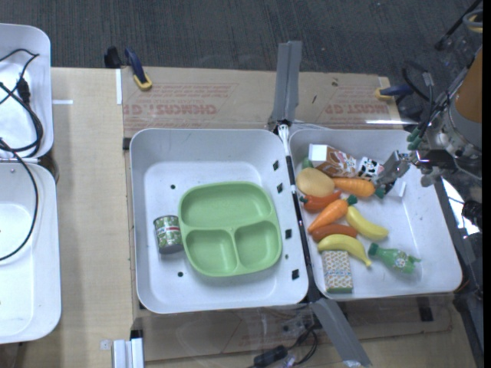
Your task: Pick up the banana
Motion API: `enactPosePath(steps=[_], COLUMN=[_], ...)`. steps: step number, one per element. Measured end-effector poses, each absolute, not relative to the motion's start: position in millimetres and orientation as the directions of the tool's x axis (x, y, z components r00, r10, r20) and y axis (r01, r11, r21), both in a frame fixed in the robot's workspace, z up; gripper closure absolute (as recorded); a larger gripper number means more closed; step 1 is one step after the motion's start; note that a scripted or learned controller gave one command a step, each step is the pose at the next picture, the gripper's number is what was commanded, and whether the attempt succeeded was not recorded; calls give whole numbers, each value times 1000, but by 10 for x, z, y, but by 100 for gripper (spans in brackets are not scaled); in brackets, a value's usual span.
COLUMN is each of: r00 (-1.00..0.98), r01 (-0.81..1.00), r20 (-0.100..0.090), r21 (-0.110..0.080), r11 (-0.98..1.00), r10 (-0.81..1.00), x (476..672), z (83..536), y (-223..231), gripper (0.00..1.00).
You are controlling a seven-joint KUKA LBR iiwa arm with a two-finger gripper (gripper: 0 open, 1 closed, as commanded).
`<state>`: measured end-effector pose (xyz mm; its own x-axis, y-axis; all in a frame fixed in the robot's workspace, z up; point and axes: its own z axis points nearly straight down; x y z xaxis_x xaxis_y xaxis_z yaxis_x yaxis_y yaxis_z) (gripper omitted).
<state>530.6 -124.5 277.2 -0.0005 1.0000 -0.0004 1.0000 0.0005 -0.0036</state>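
The arm enters from the right of the camera view, and its pincer [397,171] hangs over the upper right part of the right bin [430,278], close to the right end of a carrot. Whether its tips are apart or together cannot be told at this size; nothing shows between them.

Two bananas lie in the right bin. The upper banana [367,223] lies on a slant near the middle of the bin, its upper end near the carrots. The lower banana [344,245] curves just below and left of it, its right tip reaching toward a green bottle [395,258] that lies on its side near the bin's lower right. Both bananas lie apart from the pincer, lower and to its left.

Above the bananas sit three carrots: one carrot [354,187] lies across near the pincer, a second carrot [321,202] is just below a pale potato-like piece [314,182], and a third carrot [331,215] slants down toward the lower left. A patterned packet [340,162] and a small white block [317,154] lie near the bin's top wall. A speckled box [337,271] stands just under the lower banana.

The left bin [149,205] holds a green sectioned plate [230,227] with three compartments, and a small green can [166,233] lies just to its left. Both bins rest on the wooden surface [84,205]
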Motion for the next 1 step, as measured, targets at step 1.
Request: enactPosePath(steps=[1], r00=[-83], r01=[997], r20=[1], r21=[-3], r11=[83], r10=[997], x=[5389], z=[1171], y=[-1498], gripper=[0])
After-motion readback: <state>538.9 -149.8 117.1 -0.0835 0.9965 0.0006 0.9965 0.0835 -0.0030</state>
